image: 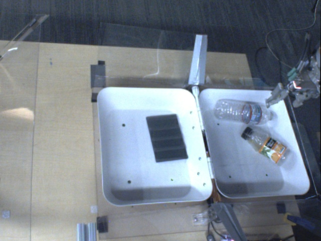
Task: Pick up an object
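A pale wooden worktop [50, 134] is carrying two white bins side by side. In the left bin [113, 185] a dark ridged pad [167, 137] is lying flat. The right bin [296, 182] is holding a clear plastic bottle [241, 111] at 12 o'clock and a small dark-capped bottle [264, 145] near centre. The claw [301, 87] is hovering at the bin's 1 o'clock corner, its opening too blurred to tell, gripping nothing visible
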Tool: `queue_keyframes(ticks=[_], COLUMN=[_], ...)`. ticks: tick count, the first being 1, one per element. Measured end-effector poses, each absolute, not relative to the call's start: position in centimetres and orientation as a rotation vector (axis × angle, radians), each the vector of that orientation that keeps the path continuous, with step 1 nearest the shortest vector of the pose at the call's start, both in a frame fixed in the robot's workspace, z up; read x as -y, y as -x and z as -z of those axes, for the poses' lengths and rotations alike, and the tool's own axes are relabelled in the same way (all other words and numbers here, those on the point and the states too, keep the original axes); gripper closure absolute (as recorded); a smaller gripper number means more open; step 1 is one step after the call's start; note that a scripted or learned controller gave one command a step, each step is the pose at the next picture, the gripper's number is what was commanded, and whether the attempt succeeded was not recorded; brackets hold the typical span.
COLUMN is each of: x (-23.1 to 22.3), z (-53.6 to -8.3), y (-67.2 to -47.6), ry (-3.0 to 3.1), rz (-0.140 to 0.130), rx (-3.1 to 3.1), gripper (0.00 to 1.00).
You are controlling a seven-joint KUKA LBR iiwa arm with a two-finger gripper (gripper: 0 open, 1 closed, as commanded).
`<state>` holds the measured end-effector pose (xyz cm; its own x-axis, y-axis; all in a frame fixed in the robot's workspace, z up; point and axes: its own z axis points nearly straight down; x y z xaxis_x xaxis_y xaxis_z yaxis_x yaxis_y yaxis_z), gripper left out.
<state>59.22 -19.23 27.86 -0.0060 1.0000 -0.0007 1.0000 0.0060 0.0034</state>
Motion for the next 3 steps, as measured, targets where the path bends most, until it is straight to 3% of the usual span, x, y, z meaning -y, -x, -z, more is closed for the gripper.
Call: queue_keyframes(ticks=[1,2,3], x=[19.6,20.5,20.4], z=[-11.8,-8.9,-10.1], y=[-60.5,-58.4,-58.7], ry=[-2.024,-1.895,-1.890], rz=[-0.004,-0.007,-0.015], rx=[-2.399,-2.494,-2.489], gripper=[0.00,0.00,1.00])
